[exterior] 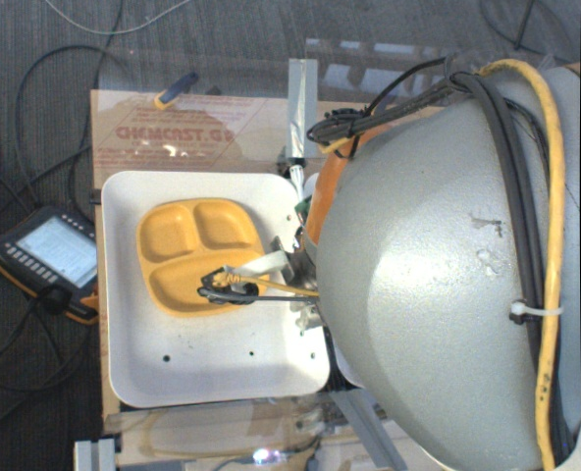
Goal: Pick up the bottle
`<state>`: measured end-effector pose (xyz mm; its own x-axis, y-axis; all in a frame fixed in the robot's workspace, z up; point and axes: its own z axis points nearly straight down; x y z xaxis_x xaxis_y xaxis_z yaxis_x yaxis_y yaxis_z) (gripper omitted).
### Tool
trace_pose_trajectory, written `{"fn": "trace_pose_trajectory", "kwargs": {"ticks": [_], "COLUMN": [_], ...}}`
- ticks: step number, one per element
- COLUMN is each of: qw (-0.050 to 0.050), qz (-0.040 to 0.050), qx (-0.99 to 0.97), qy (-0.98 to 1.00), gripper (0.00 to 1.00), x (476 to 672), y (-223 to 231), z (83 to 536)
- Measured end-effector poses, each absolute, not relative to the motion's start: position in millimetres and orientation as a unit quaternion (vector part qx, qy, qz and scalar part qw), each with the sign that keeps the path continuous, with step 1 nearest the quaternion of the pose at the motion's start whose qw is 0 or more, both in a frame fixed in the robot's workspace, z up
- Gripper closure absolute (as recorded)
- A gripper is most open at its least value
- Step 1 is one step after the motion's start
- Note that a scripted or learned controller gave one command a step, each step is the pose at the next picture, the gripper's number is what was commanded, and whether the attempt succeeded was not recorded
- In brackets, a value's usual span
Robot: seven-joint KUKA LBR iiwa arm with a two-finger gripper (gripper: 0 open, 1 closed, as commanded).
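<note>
Dark carpet strewn with cables lies round the bench, and what you need is largely covered. Nearest the camera, the arm (438,283) swells across the right half of the frame, with a yellow cable (551,263) running down its right side and the orange band (328,180) showing at its upper left edge. Below that, the gripper (295,263) sits at the right rim of the left bin (124,292), at mid-frame; you cannot tell from here whether it is open, closed or holding anything. Just left of it, a small dark looped thing with thin pale sticks (230,288) lies across the lower right part of a yellow plate (187,238), the sticks pointing right towards the gripper; it does not read as a bottle. You cannot tell where the bottle lies: the right bin is under the arm, so it may well be there, behind the gripper rather than ahead of it. Judge its direction and long axis only once the arm is out of the way. Farther off, printed cardboard (173,135) lies at the bench's top edge, and a pendant (50,253) rests on the floor at the left.
</note>
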<state>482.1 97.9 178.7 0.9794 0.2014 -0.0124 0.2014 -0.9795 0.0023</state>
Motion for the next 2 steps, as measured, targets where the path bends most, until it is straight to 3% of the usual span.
{"fn": "trace_pose_trajectory", "kwargs": {"ticks": [1,2], "qw": [0.003,0.003], "qz": [-0.0052,-0.0043], "qx": [0.988,0.978], "qy": [0.155,0.209], "gripper": [1.00,1.00], "x": [500.3,554.1], "y": [23,70], "z": [255,355]}}
